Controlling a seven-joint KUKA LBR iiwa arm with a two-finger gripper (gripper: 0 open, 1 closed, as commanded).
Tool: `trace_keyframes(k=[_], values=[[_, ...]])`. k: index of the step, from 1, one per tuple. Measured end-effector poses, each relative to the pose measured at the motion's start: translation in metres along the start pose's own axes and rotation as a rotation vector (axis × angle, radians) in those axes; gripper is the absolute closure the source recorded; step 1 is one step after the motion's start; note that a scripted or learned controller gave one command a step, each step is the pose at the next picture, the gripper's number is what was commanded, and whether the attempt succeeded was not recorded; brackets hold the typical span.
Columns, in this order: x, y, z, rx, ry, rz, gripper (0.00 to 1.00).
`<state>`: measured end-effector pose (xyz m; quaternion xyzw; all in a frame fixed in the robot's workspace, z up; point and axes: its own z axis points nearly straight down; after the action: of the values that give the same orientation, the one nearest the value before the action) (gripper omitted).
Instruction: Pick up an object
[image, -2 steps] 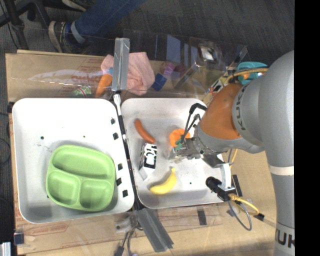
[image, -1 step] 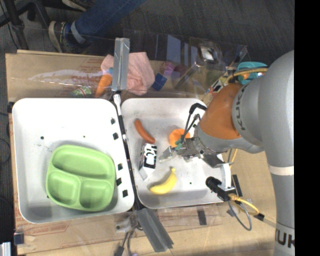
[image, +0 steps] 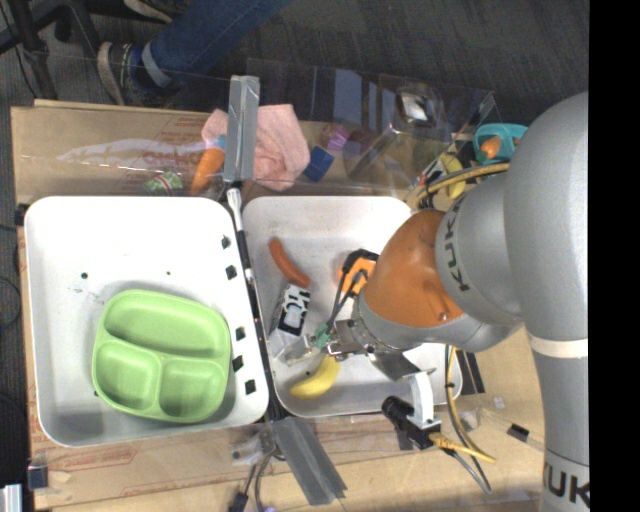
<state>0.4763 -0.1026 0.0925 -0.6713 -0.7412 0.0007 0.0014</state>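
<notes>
Along the near edge of the tabletop (image: 100, 462), two shallow white bins sit side by side. The left bin (image: 45, 300) holds a green divided plate (image: 160, 355), lying flat toward the bin's near side. The plate has one long compartment on its far side and two smaller ones on its near side.

The right bin (image: 330, 215) holds the loose things for picking. A yellow banana (image: 317, 380) lies close to that bin's near wall. Just beyond it hangs the claw (image: 335, 338), low over the middle of the bin. The grey arm (image: 520, 260) and its orange band (image: 410, 275) reach in from the tabletop's right edge and cover the right half of this bin. Whether the claw is apart or together cannot be told, and nothing can be seen clamped in it. Just left of the claw lies a small black-and-white item (image: 293, 308), near the wall shared with the left bin. Farther back, an orange sausage-shaped piece (image: 290, 263) lies at a slant on the bare white floor.

Past the bins, toward the far edge of the tabletop, a pink cloth (image: 278, 140) is bunched up beside an upright grey bar (image: 243, 120). An orange thing (image: 207, 168) sits left of the bar, and a small blue block (image: 318, 163) right of the cloth. Near the far right corner lies a teal thing (image: 500, 135).
</notes>
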Motion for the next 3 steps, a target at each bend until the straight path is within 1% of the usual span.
trace_keyframes(k=[1, 2, 3], values=[[-0.001, 0.001, -0.010, -0.001, -0.001, -0.005, 1.00], [-0.005, 0.048, -0.136, -0.003, -0.001, -0.019, 1.00], [-0.004, 0.048, -0.135, -0.002, -0.001, -0.019, 0.00]])
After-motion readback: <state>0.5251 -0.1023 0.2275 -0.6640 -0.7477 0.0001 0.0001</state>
